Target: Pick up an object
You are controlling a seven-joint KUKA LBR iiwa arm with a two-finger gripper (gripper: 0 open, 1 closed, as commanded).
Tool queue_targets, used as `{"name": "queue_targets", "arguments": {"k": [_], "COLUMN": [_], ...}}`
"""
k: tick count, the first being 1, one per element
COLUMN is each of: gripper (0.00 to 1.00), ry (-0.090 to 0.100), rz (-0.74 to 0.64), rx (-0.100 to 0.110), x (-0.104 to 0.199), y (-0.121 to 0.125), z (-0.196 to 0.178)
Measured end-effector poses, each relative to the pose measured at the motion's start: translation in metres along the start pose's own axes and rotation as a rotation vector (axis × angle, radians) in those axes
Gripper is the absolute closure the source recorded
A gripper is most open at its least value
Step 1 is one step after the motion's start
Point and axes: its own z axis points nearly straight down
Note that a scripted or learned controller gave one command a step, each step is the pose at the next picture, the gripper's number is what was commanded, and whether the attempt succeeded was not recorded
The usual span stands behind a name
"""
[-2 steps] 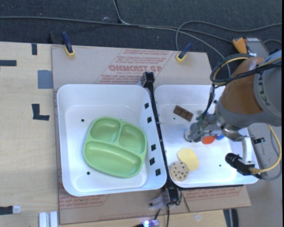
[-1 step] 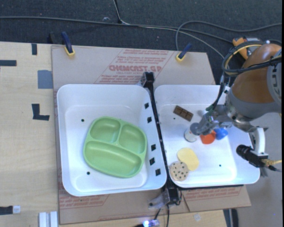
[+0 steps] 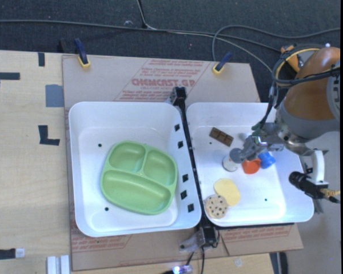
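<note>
While several small objects lie scattered in the right bin (image 3: 274, 210), no single one is seen lifted clear of its floor. An orange piece (image 3: 251, 166) and a blue piece (image 3: 267, 160) sit touching each other near the middle of that bin, with a small grey and white cylinder (image 3: 231, 163) just beside them on the left. The gripper (image 3: 252, 148) is seen directly above this cluster, low over the bin, and whether its fingers are apart or together cannot be told, since they blur into the objects beneath. No object can be confirmed between them. A brown chocolate-like bar (image 3: 221, 136) lies toward the back of the bin, apart from the cluster. Nearer the front, a pale yellow oval piece (image 3: 227, 191) is seen, and a chocolate-chip cookie (image 3: 216, 206) touches its lower left edge. The grey arm (image 3: 308, 101), with its orange band, reaches in from the right over the bin's rim. In the left bin (image 3: 83, 153) a green divided plate (image 3: 139, 177) with three compartments is laid flat. Both bins rest on a cardboard sheet (image 3: 160, 79) held by two blue and yellow clamps (image 3: 81, 54) at its far edge, and cables (image 3: 160, 27) run across the dark surface behind.
</note>
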Motion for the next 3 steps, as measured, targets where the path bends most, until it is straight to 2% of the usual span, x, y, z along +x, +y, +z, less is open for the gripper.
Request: {"name": "queue_targets", "arguments": {"k": [3], "gripper": [1.0], "ry": [0.002], "rz": [-0.007], "rx": [0.002], "x": [0.157], "y": [-0.016], "z": [-0.021]}}
